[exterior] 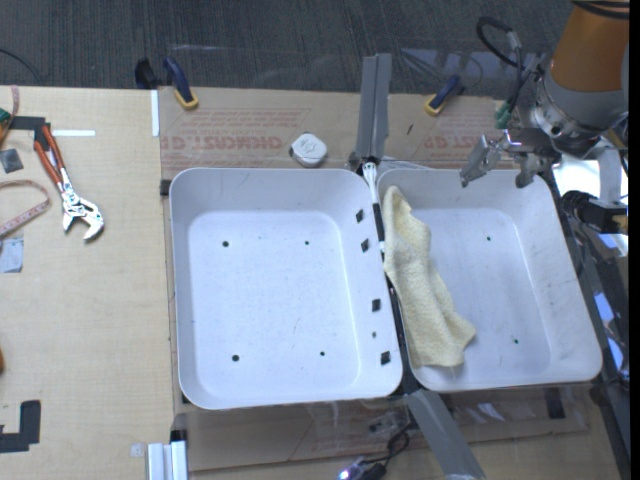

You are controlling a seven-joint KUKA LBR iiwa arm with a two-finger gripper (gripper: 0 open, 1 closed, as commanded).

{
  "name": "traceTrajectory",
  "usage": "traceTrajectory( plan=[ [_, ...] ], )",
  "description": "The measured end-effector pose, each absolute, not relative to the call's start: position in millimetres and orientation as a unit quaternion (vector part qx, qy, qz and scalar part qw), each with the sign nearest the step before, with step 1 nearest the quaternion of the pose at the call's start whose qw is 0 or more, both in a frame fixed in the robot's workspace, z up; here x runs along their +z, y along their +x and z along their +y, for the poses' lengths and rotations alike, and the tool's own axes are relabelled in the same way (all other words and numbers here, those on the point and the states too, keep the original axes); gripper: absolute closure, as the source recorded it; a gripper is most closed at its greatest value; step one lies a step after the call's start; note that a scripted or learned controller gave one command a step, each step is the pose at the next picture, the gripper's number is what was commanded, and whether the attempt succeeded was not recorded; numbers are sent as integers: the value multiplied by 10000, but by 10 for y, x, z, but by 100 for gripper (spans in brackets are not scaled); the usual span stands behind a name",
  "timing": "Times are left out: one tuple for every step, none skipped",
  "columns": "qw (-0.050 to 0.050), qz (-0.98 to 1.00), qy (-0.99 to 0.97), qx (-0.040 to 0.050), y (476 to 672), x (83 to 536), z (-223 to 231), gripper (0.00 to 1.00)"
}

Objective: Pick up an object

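A pale yellow cloth [422,283] lies crumpled in the right bin [540,298], stretched along its left wall from the back towards the front. My gripper [497,172] hangs over the back edge of that bin, up and to the right of the cloth and well apart from it. Its two fingers stand spread, open, with nothing between them. The orange band of the arm [590,38] rises above it at the top right.
The left bin [176,268] sits beside the right one, joined by black clips [379,268]. A grey post [374,108] stands behind the seam. A round white tape measure [309,149], clamps [180,83] and a wrench [72,203] lie on the bench.
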State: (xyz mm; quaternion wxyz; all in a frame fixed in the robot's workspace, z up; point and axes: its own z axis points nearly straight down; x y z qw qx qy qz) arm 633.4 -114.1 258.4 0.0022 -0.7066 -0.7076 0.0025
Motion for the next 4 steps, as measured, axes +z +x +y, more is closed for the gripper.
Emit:
traceTrajectory(
  plan=[
    [27, -7170, -6971, 34, 6473, 1866, -387, 0],
    [22, -6971, -7170, 26, 6162, 1880, -565, 0],
    [23, -7343, -6788, 22, 5930, 1222, -1004, 0],
    [22, -7406, -6720, 17, 5440, 1148, -1198, 0]
  ],
)
